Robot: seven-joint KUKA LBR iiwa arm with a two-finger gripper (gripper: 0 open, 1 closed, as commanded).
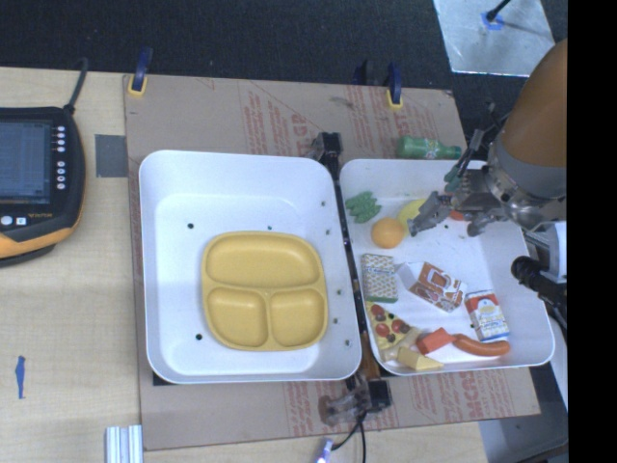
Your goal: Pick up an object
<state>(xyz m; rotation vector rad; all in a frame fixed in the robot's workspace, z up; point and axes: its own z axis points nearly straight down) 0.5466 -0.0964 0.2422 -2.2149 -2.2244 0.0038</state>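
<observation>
- Orange ball (388,232): a small round orange item on the floor of the right bin (511,254), upper-left part, just left of and below the gripper's tips; not touched by them.
- Yellow item (413,208): a small piece just beside the ball, at the gripper's left tip, partly hidden.
- Green toy (362,205): dark green, leafy in shape, lying near the right bin's upper-left corner.
- Gripper (451,209): low over the upper part of the right bin; its dark fingers (427,216) stand spread apart, with nothing between them.
- Arm (532,128): grey with an orange band, entering from the right above the right bin.
- Patterned packet (379,277): a small grid-printed box at the bin's left wall, below the ball.
- Brown-and-white packet (437,286): lying tilted in the bin's middle.
- Red-and-white carton (487,316): near the bin's lower right.
- Pizza slice toy (388,326), cheese wedge (416,359) and sausage (477,346): clustered along the bin's lower edge.
- Left bin (164,258): holds a yellow divided plate (263,289) with three compartments.
- Green bottle (426,148): lying on the brown board (241,114) just above the right bin.
- Control pendant (34,181): on the bench (58,355) at far left.
</observation>
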